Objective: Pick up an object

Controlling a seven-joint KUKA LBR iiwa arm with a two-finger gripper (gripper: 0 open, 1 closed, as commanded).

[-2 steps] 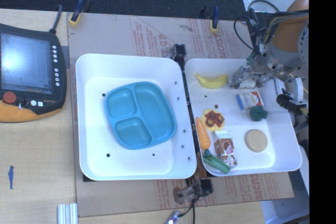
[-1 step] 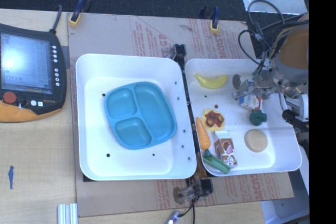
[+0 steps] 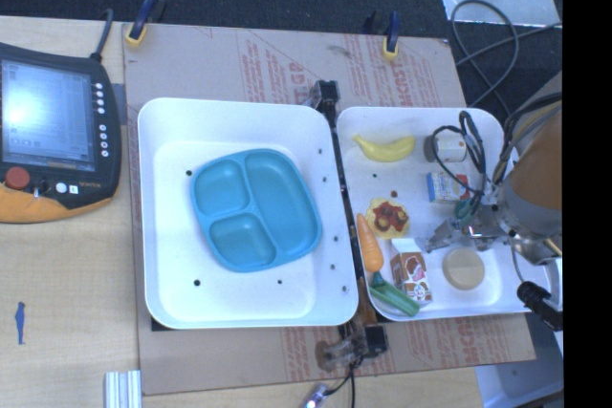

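Camera view looks down at a slant on a desk carrying two shallow white bins side by side on a sheet of cardboard.

Nearest the viewer, along the front edge of the right bin, small things lie crowded together: a green piece, a small printed carton, and a round tan disc. Just behind them sit an orange carrot lying close along the bin's left wall, and a dark red and yellow toy food piece. These are the candidates for picking, loose and apart enough that most can likely be reached one at a time.

The claw hangs low over the right middle of this bin, just above the tan disc, with the grey arm coming in from the right. Its metal fingers look spread and nothing sits between them, so I judge no object is picked up yet.

Farther back in the same bin lie a small blue and white box, a yellow banana, and a looping black cable from the arm.

The left bin holds a blue divided plate, probably a place to set things down.

Far left, a control tablet rests on the desk. Clamps at the back edge pin the cardboard in place.
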